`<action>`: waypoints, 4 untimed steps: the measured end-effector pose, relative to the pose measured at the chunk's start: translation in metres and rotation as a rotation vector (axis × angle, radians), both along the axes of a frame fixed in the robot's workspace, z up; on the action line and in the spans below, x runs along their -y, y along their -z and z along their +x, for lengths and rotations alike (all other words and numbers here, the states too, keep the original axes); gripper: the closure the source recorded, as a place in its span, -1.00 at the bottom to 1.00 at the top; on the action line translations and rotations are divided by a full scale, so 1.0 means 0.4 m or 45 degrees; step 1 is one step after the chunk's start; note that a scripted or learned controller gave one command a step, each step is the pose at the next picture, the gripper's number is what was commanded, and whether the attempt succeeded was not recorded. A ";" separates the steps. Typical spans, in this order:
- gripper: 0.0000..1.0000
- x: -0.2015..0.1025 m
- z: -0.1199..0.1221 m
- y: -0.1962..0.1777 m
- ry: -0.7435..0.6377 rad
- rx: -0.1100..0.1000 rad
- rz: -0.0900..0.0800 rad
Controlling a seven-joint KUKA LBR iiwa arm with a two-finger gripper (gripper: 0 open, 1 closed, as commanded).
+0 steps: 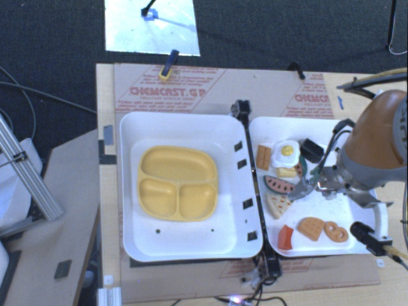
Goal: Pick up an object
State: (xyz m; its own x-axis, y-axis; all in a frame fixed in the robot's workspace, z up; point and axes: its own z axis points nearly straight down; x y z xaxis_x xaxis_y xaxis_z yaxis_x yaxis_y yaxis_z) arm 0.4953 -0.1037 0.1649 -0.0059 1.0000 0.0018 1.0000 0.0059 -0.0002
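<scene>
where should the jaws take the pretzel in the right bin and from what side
Come straight down on the pretzel and pinch across its narrower width. It lies flat near the bin's front wall, with the toast slice close on its left, so a side approach looks crowded.

Dark carpet floor (268, 18) around a wooden bench (70, 171)

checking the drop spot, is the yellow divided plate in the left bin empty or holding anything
Empty. The yellow plate lies flat in the left bin, and all three of its compartments show bare yellow; the toy food sits in the right bin.

Yellow divided tray (178, 182), left bin (185, 127)
</scene>
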 end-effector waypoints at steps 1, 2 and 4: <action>-1.00 -0.053 -0.024 0.112 0.001 -0.003 0.000; -1.00 -0.049 0.100 0.199 0.000 0.005 0.000; 1.00 -0.247 0.231 -0.063 -0.010 0.017 0.001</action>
